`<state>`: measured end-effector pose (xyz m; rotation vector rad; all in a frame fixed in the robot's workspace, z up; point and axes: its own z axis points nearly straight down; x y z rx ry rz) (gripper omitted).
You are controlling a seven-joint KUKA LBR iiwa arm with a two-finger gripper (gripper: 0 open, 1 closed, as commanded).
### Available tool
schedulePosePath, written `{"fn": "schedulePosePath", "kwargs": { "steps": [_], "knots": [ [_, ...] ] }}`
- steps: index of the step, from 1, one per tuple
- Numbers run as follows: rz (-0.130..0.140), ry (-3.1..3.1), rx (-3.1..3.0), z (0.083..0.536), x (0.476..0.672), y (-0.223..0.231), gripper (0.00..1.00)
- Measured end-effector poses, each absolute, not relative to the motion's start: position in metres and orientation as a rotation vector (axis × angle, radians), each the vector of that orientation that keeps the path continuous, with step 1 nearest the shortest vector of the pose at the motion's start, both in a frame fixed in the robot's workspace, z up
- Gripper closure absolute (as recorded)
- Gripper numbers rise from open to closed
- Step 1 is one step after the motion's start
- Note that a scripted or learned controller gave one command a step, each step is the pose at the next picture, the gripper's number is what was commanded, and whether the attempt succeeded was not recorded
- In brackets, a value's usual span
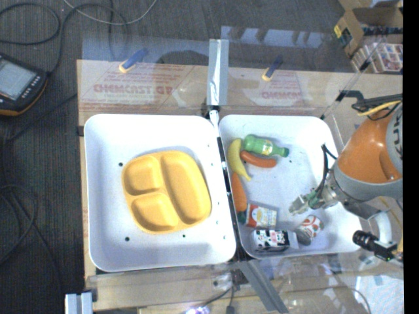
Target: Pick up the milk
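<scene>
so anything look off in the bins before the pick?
Nothing spilled or damaged. The milk lies on its side at the right bin's front edge, beside a red carton. Gripper hovers nearby.

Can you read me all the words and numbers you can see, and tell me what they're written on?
"CHEMCAST GP": red print, upside down, on the clear sheet behind the left bin; blurry, so I'm not certain.
Red print on the clear sheet behind the right bin: too blurred to read.
Black-and-white milk carton: print too small.
Orange carton: print too small.
Green bottle: yellow label, no readable words.
Boxes, top right: print too blurred.
</scene>
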<state>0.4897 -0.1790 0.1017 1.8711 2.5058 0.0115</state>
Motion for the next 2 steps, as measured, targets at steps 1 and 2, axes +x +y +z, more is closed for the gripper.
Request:
{"fn": "schedulePosePath", "kwargs": {
  "steps": [1,2],
  "knots": [
    [0.011,2.506,1.871,0.102,0.490,-0.179,0.00],
    [-0.001,2.566,1.813,0.122,0.484,-0.206,0.00]
  ]
}}
